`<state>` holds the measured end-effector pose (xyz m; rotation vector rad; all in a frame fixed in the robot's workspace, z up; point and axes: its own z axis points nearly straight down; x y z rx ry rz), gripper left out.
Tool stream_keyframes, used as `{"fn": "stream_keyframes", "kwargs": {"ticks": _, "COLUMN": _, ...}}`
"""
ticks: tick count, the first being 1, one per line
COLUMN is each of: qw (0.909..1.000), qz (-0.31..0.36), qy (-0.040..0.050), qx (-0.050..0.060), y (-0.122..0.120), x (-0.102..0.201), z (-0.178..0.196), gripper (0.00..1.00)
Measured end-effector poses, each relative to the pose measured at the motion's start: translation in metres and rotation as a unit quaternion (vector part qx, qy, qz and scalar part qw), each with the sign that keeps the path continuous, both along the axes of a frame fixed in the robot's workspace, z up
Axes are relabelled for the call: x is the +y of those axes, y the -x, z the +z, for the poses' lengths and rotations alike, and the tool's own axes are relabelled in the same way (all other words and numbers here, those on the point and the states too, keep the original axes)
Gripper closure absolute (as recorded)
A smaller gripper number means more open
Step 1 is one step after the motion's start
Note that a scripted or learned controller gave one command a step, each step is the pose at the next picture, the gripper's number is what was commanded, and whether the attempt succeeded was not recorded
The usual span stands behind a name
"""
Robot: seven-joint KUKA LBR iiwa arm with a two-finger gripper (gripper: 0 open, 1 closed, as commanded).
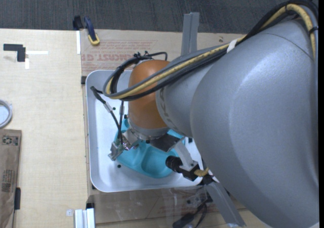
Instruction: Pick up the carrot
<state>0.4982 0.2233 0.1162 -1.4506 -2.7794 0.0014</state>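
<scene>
The grey arm reaches in from the right and hangs low over the left white bin point(96, 136). Its orange band point(144, 95) sits above the wrist, which hides most of the bin's floor. The gripper point(120, 149) points down near the bin's left-centre, close to the floor. A turquoise shape point(147, 164) lies right under the wrist, and I cannot tell whether it belongs to the gripper or is a separate object. Whatever lies beneath the arm is hidden from me.
Black and yellow cables point(126, 78) loop over the wrist. A blue-handled clamp point(91, 31) sits at the back edge of the bench. A tape roll point(4, 114) and a brown paper bag point(9, 171) lie on the wooden bench to the left.
</scene>
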Motion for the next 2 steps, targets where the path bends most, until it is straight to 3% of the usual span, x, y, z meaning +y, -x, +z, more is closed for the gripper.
{"fn": "stream_keyframes", "kwargs": {"ticks": 1, "qw": 0.9921, "qz": 0.125, "qy": 0.002, "qx": -0.003, "y": -0.046, "x": -0.01, "z": 0.064, "gripper": 0.0}}
{"fn": "stream_keyframes", "kwargs": {"ticks": 2, "qw": 0.9543, "qz": 0.299, "qy": 0.0007, "qx": -0.002, "y": 0.012, "x": 0.0, "z": 0.03, "gripper": 0.0}}
